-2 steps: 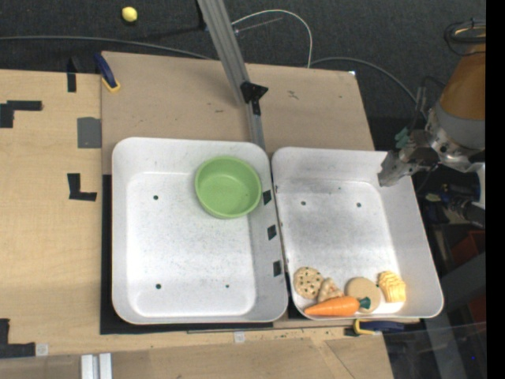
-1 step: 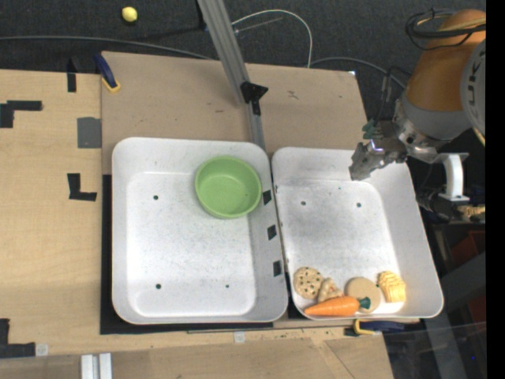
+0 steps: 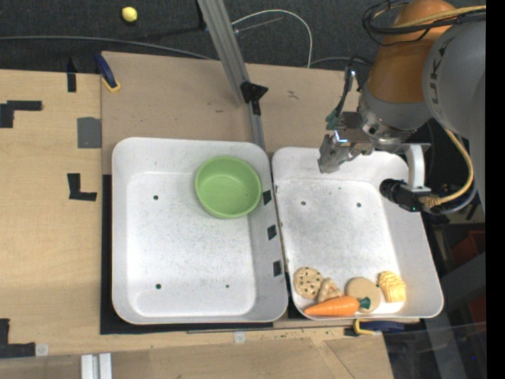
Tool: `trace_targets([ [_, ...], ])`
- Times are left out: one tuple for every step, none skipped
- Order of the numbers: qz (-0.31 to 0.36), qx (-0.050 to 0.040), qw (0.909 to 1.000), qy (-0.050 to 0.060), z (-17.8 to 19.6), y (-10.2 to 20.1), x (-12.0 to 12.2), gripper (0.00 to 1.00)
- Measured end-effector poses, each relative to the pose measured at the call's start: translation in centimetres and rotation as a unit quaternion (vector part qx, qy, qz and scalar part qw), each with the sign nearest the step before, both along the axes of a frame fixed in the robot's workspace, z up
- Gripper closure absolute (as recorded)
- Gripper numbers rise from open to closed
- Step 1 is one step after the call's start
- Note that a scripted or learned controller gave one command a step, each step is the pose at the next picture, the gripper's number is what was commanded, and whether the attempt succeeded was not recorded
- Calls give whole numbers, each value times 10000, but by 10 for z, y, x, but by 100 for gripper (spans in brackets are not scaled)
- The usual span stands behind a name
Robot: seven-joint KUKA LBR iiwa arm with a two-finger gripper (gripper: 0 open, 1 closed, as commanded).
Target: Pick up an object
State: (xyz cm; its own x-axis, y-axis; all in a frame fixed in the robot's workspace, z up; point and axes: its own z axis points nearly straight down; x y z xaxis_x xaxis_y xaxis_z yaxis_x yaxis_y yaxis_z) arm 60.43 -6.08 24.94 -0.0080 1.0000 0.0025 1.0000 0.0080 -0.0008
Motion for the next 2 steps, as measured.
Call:
trace_targets([
  [-10,-8,10000,11,-17,49,9,100],
  [-9,-8,10000,5,-29,100,24,100],
])
